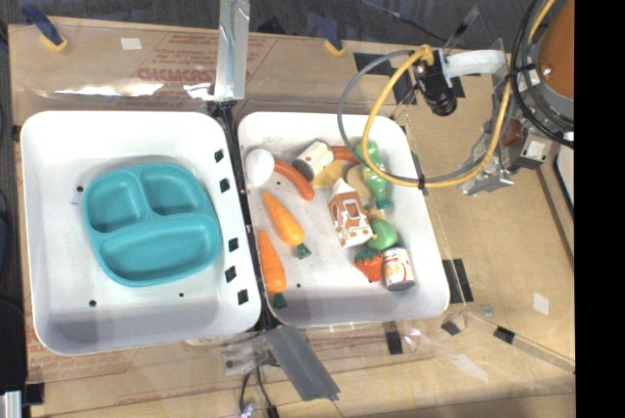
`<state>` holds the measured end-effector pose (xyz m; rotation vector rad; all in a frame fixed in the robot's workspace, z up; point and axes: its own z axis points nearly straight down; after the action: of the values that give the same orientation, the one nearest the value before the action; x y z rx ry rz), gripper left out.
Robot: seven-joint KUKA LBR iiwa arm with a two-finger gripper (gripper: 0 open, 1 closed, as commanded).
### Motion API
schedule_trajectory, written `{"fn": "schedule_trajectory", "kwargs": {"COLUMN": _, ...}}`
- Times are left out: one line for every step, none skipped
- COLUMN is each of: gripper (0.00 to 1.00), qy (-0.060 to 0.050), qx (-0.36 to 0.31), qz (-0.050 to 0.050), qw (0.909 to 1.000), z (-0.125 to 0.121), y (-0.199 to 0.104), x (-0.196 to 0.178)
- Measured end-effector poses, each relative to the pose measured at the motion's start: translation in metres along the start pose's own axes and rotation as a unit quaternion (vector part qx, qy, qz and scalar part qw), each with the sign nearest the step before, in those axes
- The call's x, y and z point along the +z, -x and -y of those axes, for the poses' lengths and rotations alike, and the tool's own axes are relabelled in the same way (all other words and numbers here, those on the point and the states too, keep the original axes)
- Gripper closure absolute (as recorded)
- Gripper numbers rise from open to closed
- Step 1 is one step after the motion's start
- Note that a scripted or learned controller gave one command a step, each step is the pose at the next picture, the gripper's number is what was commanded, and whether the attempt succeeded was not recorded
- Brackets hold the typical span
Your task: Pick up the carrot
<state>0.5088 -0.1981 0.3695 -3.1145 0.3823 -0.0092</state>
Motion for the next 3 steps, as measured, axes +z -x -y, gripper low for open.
{"fn": "schedule_trajectory", "kwargs": {"gripper": 1.00, "qy": -0.001, "qx": -0.024, "qz": 0.004, "qw": 0.9997, "z": -0.015, "y": 0.018, "x": 0.068}}
{"fn": "schedule_trajectory", "kwargs": {"gripper": 1.00, "qy": -0.004, "qx": -0.028, "qz": -0.001, "qw": 0.9996, "z": -0.011, "y": 0.016, "x": 0.056}}
{"fn": "schedule_trajectory", "kwargs": {"gripper": 1.00, "qy": -0.008, "qx": -0.030, "qz": -0.003, "qw": 0.9995, "z": -0.007, "y": 0.015, "x": 0.046}}
